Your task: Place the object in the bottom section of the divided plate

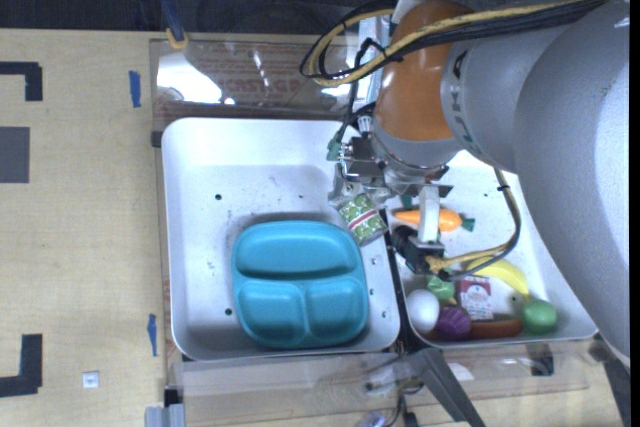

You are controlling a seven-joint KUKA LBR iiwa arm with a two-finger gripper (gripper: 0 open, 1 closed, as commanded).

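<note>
Grey arm (540, 65) above 2 bins (190, 215), 1 teal divided plate (298, 283).

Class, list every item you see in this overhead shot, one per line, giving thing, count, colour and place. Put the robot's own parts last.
Divided plate: 1, teal, left bin.
Green patterned packet: 1, green-white, under the gripper at the bins' divide.
Carrot: 1, orange, right bin.
Banana: 1, yellow, right bin.
Egg: 1, white, right bin.
Red box: 1, right bin.
Purple item: 1, right bin.
Green fruit: 1, right bin.
Bins: 2, white, bench.
Gripper: 1, metal, over the divide.
</note>
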